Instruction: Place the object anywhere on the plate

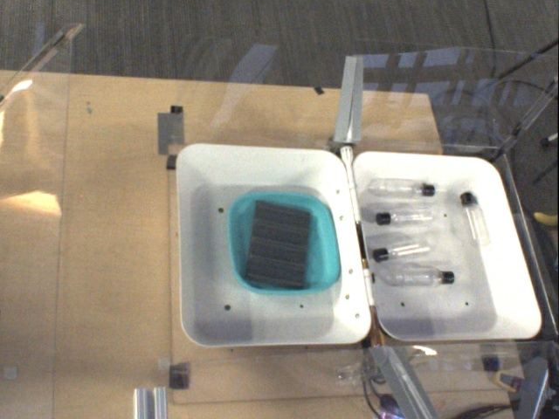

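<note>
already on the teal plate (327, 238) in the left bin (199, 243), a dark ridged block (279, 244), seemingly flat; claw state untellable

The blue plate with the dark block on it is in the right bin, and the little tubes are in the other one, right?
Not quite. The camera view shows the blue plate, with the dark block on it, in the left bin. The little tubes are in the right bin.

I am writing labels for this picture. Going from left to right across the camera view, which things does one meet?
Left white bin → teal plate → dark grey ridged block lying on the plate → right white bin, holding five clear tubes with black caps.
</note>
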Controlling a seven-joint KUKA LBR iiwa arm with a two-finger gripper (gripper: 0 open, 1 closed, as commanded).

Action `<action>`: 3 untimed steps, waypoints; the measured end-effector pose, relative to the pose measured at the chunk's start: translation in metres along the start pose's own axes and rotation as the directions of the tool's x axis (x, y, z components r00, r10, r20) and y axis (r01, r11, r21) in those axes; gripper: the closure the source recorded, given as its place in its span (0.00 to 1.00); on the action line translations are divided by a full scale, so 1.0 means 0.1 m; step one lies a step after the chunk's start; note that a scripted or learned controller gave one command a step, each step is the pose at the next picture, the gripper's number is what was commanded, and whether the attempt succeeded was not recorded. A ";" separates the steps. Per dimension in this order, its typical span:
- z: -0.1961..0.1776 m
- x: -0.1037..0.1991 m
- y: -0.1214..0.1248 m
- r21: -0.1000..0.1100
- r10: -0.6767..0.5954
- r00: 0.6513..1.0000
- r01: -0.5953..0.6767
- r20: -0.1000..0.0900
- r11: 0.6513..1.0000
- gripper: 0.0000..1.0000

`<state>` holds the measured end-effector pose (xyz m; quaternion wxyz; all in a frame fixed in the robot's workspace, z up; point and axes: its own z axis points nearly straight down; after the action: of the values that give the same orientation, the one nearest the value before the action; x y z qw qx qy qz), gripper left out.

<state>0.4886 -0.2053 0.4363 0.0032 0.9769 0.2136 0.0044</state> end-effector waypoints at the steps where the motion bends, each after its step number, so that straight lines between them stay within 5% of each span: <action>1: 0.00 0.00 0.00 -0.001 0.128 0.992 -0.128 0.000 0.992 0.00; 3: 0.00 0.00 0.00 -0.001 0.220 0.976 -0.220 0.000 0.976 0.00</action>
<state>0.4885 -0.2058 0.4363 0.0032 0.9945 0.1043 0.0046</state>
